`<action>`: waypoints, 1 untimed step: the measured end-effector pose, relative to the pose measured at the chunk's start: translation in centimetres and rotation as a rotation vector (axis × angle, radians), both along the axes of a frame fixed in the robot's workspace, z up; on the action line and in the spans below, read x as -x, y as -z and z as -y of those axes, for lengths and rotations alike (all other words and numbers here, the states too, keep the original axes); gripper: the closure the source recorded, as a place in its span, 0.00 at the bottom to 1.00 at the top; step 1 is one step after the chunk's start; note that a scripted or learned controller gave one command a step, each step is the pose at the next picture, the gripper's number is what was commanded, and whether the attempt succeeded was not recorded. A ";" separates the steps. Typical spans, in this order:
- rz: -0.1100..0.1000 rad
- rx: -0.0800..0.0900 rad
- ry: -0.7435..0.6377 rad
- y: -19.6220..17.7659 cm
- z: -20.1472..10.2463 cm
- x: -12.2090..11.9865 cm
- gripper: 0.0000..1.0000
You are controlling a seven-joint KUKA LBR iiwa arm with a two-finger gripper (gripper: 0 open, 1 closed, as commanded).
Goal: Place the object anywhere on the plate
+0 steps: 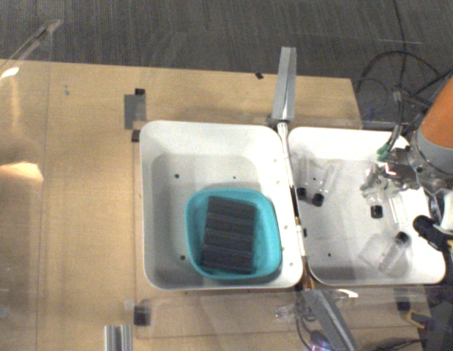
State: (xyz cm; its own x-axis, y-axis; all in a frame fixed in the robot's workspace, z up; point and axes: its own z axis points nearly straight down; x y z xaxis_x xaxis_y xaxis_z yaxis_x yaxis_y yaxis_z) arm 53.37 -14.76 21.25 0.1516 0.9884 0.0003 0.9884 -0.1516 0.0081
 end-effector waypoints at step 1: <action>0.000 0.000 -0.188 -1.4 -11.9 -0.8 1.00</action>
State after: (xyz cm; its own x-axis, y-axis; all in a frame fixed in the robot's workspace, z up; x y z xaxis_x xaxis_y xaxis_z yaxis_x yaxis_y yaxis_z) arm 54.15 -2.81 22.67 -0.0363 0.9993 -0.0001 0.9993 0.0363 0.0079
